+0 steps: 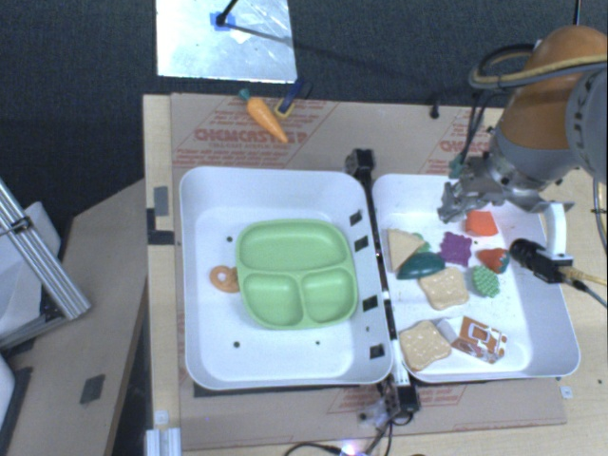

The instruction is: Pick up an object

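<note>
Currently: arm [546, 112] reaches in from the right, gripper [456, 205] low over the far part of the right bin [556, 350]. Grip state: cannot tell from this angle whether it is released or clenched.

Right bin contents:
- orange piece [482, 223], just beside the gripper on its near right side; the closest pick candidate, lying on the bin floor.
- purple piece [456, 249], just in front of the gripper.
- red piece [492, 258], beside the purple one, with a green knobbly piece [485, 283] touching it on the near side.
- pale bread wedge [403, 245] near the divider, with a dark teal piece [419, 266] overlapping its near edge.
- toast slice [444, 290], touching the teal piece.
- second toast slice [424, 345] at the near edge, with a brown-and-white waffle-like piece [481, 338] just beside it.

Left bin [204, 350]:
- green divided plate [293, 272], central, lying flat.
- small orange ring [224, 278], just beside the plate's left rim.

Outside the bins: toy carrot [265, 119] on the bench board beyond the left bin; shiny foil sheet [226, 27] further back.
</note>
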Motion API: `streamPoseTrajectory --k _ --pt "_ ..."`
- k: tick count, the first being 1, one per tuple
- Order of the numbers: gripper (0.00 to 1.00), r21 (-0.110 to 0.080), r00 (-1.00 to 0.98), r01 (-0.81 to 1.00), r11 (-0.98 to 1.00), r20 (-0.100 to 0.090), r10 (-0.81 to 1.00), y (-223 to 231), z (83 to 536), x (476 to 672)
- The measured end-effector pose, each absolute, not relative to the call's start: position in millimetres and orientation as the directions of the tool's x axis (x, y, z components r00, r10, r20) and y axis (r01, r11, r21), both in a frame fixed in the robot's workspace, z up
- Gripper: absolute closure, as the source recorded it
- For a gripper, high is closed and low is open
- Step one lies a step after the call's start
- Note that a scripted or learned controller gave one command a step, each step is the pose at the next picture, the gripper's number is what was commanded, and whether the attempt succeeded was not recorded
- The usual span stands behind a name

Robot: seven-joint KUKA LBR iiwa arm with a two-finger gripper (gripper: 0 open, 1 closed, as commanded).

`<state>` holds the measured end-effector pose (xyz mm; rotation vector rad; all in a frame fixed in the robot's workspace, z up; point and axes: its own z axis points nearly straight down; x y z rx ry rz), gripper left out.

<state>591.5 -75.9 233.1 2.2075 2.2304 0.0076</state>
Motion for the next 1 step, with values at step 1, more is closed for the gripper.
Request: streamPoseTrajectory --k 1 --pt "1.0 0.004 -0.008 1.0 0.008 0.001 1.0 -48.9 233.9 614.1"
